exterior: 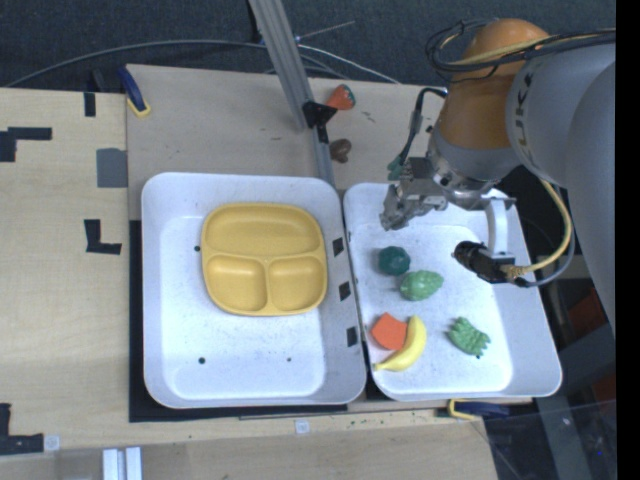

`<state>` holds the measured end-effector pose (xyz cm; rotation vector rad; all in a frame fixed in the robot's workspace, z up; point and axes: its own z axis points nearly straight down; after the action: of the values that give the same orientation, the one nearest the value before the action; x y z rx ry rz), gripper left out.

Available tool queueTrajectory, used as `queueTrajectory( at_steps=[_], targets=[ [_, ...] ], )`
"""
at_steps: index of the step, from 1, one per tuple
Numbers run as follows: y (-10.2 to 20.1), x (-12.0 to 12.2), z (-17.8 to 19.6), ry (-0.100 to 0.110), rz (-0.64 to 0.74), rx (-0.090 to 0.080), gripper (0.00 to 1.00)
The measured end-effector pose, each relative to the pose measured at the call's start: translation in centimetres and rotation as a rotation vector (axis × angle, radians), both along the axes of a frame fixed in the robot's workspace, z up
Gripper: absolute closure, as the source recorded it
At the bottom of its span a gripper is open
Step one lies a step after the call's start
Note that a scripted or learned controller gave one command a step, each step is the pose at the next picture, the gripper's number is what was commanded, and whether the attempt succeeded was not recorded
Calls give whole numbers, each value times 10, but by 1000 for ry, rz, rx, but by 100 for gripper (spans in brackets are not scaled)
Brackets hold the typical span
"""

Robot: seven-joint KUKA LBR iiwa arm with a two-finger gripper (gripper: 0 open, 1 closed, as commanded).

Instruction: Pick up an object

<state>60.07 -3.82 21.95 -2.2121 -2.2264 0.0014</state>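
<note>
My gripper [396, 216] hangs over the far left part of the right bin [530, 358], just above and behind a dark green round object [393, 261]. Nothing shows between its tips. A lighter green lumpy object [421, 285] lies just to the right of the round one. Nearer the front lie an orange-red piece [389, 331] and a yellow banana [405, 347], touching each other. A bright green leafy toy [467, 337] sits to their right.
The left bin [170, 358] holds a yellow divided plate [265, 258]. A grey pole [283, 48] rises behind the bins, with a small orange object [341, 96] and a brown one [340, 150] on the bench near its foot. A black cable fitting [480, 260] hangs from the wrist over the right bin.
</note>
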Motion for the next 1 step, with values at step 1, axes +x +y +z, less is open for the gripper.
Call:
queueTrajectory(
  at_steps=[1],
  targets=[
    [56,-2,-9,0,1,0,100]
  ],
)
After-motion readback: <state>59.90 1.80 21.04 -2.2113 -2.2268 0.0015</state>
